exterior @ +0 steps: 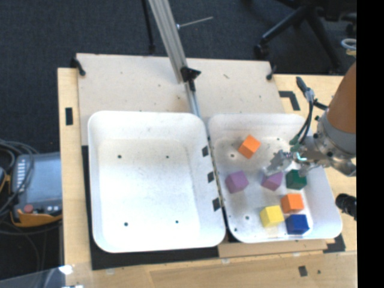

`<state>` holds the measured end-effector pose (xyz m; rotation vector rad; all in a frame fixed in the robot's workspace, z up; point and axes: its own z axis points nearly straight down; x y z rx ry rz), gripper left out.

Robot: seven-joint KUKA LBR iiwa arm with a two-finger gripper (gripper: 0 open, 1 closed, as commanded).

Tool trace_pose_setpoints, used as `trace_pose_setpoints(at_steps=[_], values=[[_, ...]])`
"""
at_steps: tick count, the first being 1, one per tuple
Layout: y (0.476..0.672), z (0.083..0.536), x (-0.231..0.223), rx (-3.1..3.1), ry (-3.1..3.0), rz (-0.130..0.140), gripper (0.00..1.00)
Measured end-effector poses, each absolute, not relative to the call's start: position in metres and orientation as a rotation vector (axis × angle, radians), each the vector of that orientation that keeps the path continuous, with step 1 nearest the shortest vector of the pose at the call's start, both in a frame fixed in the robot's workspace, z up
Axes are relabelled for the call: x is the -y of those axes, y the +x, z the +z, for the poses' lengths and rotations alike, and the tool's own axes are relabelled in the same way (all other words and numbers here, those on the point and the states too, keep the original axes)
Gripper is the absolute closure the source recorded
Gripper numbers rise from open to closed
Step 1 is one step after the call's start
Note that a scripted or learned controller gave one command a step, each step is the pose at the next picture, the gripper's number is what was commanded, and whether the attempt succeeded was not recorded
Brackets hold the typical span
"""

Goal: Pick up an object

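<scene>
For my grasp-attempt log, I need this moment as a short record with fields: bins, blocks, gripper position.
left bin: white, shallow
right bin: holds seven blocks
blocks: orange block, purple block, second purple block, green block, second orange block, yellow block, blue block
gripper: over the right bin, just above the second purple block

- Two white bins are seen side by side on the bench: the left bin (150, 179) and the right bin (240, 128).
- Seven blocks are counted in the right bin.
- Two orange blocks (249, 146) (293, 202) are seen.
- Two purple blocks (236, 182) (272, 181) are seen.
- One yellow block (271, 215), one blue block (297, 224) and one green block (296, 180) are seen.
</scene>
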<state>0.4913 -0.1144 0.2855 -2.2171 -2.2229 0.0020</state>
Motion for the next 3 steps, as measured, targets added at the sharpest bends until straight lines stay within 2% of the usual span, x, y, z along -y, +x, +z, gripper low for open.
trace_pose_setpoints(at_steps=[1,3], values=[[0.492,0.288,0.115,2.223,-2.223,-0.003,0.0],[0.497,0.199,0.123,2.217,-2.222,0.006,0.0]])
